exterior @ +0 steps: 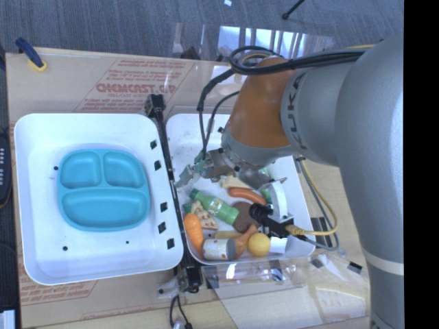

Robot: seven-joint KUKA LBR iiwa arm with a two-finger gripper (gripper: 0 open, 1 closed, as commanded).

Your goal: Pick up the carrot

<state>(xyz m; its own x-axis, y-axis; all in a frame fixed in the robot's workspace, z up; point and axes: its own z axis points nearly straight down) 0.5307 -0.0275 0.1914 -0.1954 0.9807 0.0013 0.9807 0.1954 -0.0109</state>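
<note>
The carrot (193, 230), short and orange, lies in the right bin (180, 134) near its front left corner, against the wall between the bins. My gripper (195, 170) hangs over the left-middle of that bin, a little behind the carrot and apart from it. The wide orange and grey wrist hides the back of the bin. Nothing shows in the gripper's grasp.
Around the carrot lie a green bottle (217, 208), a reddish sausage (245, 194), a yellow lemon (258, 244), a small can (215, 249) and a brown piece (244, 237). The left bin (41, 252) holds a blue divided plate (103, 187).
</note>
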